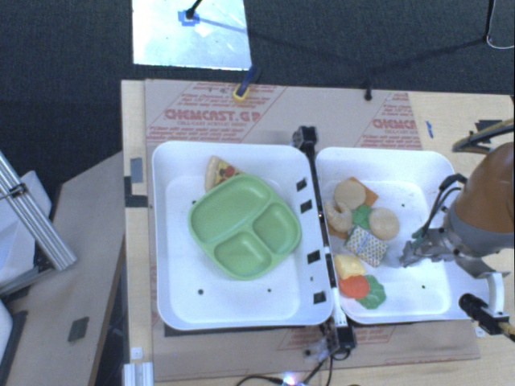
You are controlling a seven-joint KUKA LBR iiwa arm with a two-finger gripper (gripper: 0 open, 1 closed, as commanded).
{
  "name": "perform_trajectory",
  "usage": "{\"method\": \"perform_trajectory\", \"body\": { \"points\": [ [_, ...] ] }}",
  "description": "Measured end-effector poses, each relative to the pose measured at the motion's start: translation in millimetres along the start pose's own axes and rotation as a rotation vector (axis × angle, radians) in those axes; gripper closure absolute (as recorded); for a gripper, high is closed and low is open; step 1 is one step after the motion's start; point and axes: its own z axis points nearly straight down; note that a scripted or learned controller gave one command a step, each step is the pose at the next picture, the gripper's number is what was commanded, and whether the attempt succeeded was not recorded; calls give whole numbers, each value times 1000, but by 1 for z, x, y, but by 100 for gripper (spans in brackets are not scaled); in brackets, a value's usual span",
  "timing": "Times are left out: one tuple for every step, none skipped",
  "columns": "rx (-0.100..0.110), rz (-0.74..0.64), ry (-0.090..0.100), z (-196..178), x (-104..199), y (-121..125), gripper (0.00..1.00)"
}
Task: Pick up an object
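The green plate (245,226) is covering most of the pizza slice (217,170) in the left bin, leaving just its upper corner showing. At the frame's right edge the arm (487,203) is running out of view. The gripper (412,252) is looking too blurred and small to read. Toy foods (362,219) are overlapping, hiding each other's edges.

Both bins (241,155) look like smooth white plastic with a slight sheen. The green tray (245,225) in the left bin looks like matt moulded plastic. The toy foods (362,232) in the right bin look like smooth plastic; the checked block (367,246) among them has a printed pattern. The sheet (273,111) beneath the bins looks like brown paper with red print. My orange band (491,195) has a dull gloss. The square plate (191,21) beyond the bench shines like brushed metal.
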Motion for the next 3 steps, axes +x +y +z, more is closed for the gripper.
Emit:
{"method": "perform_trajectory", "body": {
  "points": [
    [-1, -3, 0, -60, 7, -1, 100],
    [-2, -3, 0, -102, 7, 1, 100],
    [-2, -4, -1, -131, 7, 2, 100]
  ]
}}
